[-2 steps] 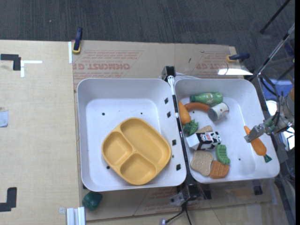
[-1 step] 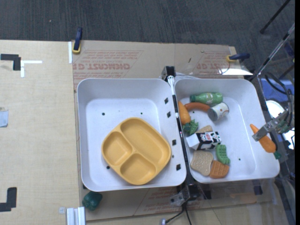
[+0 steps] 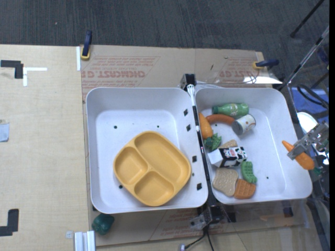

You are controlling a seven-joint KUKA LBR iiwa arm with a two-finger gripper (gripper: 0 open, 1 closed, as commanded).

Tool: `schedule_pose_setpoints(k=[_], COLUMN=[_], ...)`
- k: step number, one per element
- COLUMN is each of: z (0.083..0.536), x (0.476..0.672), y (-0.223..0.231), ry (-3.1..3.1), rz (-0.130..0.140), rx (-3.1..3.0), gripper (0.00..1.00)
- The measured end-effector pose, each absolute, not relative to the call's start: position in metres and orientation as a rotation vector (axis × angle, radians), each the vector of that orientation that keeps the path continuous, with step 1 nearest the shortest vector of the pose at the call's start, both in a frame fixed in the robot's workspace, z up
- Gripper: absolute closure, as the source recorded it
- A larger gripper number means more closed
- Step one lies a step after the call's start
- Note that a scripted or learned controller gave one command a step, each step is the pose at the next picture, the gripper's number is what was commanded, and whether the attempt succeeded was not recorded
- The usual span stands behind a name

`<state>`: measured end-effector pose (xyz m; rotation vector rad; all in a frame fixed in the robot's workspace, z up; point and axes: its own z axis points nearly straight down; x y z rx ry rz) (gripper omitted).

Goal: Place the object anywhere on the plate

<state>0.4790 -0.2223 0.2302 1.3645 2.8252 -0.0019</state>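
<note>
- Orange carrot (image 3: 297, 155) sits at the right bin's (image 3: 277, 140) outer rim, apparently pinched in the closed gripper (image 3: 305, 149), its long axis running up-left to down-right.
- Yellow plate (image 3: 152, 167) lies in the left bin (image 3: 104, 140), well apart, directly left of the gripper across the toy pile.
- 1 leftward carry over both bins looks needed.

The cardboard sheet (image 3: 133, 67) under the bins bore red printing, seen upside down and mirrored; its large line seemed to read "CHEMAST", though the letters stayed uncertain. More red printing near the right bin's far edge (image 3: 235, 67) was too small to read.
</note>
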Motion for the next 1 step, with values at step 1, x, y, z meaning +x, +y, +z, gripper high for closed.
schedule_pose_setpoints(k=[1], z=[0.2302], x=[0.4789], y=[-0.2224], ry=[2.825], rz=[-0.002], rx=[1.365], gripper=[0.00])
